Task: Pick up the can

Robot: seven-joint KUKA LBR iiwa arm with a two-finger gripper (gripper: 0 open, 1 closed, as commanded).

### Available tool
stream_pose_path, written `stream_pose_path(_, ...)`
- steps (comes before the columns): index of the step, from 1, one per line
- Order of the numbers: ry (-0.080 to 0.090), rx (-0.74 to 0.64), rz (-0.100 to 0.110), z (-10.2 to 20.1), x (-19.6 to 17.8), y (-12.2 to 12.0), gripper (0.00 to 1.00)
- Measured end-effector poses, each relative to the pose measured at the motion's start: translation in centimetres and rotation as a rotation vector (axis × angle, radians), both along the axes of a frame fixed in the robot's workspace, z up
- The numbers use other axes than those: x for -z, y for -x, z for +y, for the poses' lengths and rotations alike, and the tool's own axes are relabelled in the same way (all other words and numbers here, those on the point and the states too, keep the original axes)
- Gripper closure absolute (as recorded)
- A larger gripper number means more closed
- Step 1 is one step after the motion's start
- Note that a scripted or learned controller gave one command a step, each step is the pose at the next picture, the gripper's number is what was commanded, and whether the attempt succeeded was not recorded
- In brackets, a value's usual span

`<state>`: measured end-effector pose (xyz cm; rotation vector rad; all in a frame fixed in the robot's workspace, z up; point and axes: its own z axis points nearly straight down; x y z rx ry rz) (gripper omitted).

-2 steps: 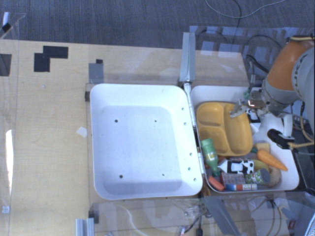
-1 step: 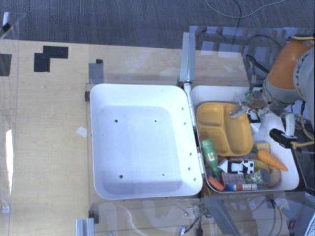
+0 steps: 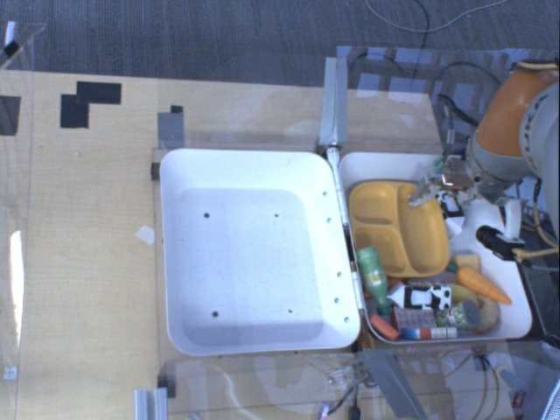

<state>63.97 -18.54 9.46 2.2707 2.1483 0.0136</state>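
In the front right corner of the right bin lies a dull grey-brown round thing that looks like the can, partly hidden among other items. My gripper hangs over the back of that bin, above the far right corner of a yellow divided tray. It is well behind the can and apart from it. Nothing shows between its metal tips.
The right bin also holds a green bottle, a carrot, a black-and-white cow-patterned item, a reddish box and a thin red-blue-white tube. The left bin stands beside it. The grey arm with its orange band enters from the right.
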Motion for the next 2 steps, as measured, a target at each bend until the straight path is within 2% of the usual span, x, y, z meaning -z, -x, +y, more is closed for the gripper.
stream_pose_path(1,-0.006,0.115,-0.005,-1.3,0.0,2.9,0.00)
stream_pose_path(2,-0.003,0.151,-0.003,-0.3,0.0,0.9,0.00)
